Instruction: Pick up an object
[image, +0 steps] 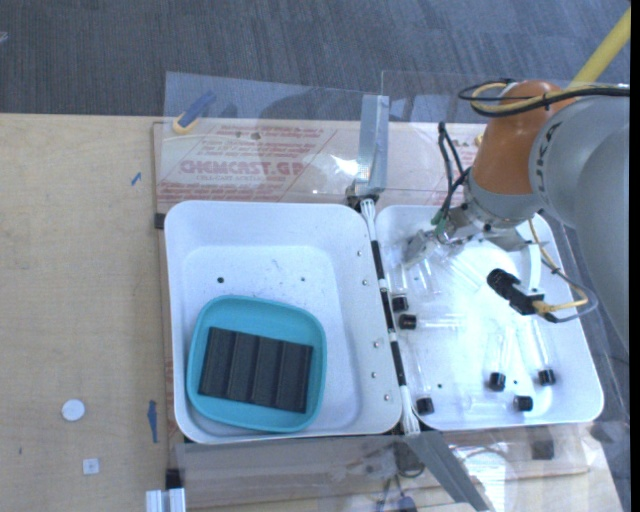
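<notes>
End effector (432, 238), fingers' state indeterminable, at right bin's (580, 395) far-left corner; clear tubes (520, 362) lie toward near-right, long axes far-to-near.

A: Location type?
B: Robotics laboratory. Indicators: grey industrial arm with orange band (520, 150), two shallow white plastic bins (190, 300) on a plywood bench (70, 250), grey carpet floor (300, 40).

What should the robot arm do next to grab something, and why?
Probably lower the gripper straight down. It hangs over the far left corner of the right bin, where clear tubes with black caps lie just beneath. Nothing shows in its grasp, and the teal tray sits away in the other bin.
</notes>
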